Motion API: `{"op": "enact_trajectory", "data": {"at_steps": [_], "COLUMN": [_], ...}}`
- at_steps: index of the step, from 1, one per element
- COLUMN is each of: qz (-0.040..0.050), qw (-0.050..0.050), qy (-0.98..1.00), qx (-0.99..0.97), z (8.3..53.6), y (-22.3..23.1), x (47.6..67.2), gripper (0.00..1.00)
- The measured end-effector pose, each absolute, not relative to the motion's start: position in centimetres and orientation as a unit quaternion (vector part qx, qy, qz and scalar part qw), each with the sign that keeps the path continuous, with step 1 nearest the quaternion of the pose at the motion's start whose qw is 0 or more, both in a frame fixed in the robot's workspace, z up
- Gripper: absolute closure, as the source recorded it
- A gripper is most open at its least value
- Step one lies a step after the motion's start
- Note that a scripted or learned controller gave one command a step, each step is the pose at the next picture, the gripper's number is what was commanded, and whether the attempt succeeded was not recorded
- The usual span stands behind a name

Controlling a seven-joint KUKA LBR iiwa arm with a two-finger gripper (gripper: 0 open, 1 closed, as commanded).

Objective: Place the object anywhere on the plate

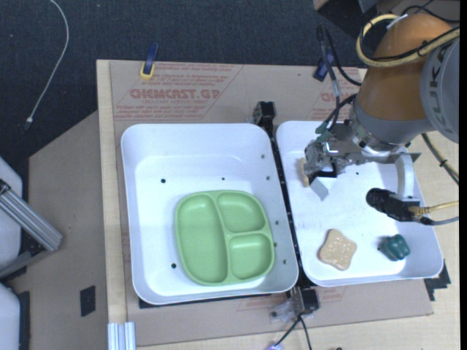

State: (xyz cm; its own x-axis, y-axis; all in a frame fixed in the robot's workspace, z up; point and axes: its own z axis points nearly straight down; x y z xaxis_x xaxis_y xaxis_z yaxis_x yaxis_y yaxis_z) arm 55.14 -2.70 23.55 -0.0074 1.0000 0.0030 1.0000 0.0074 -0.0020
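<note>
A green plate (223, 235) with three compartments lies in the left white bin (146, 195), toward its front. In the right white bin (365, 268) a tan, biscuit-like object (337, 249) rests near the front edge, and a small teal object (395, 247) lies to its right. My gripper (314, 175) hangs over the left part of the right bin, close to the wall between the bins. It is behind the tan object and well apart from it. I see nothing gripped in it.
The grey arm with its orange band (401, 57) reaches in from the upper right, above the back of the right bin. Black clamps (264, 112) sit at the joint between the bins. The bench is a cardboard-covered board (182, 86).
</note>
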Motion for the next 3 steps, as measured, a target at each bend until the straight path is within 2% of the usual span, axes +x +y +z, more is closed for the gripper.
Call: {"op": "enact_trajectory", "data": {"at_steps": [1, 3], "qz": [0.0004, 0.0011], "qw": [0.002, 0.002], "qy": [-0.709, -0.709], "qx": [-0.705, -0.705], "z": [22.8, 22.5], "y": [3.5, 12.7], "x": [54.8, 53.4], "gripper": [1.0, 1.0]}}
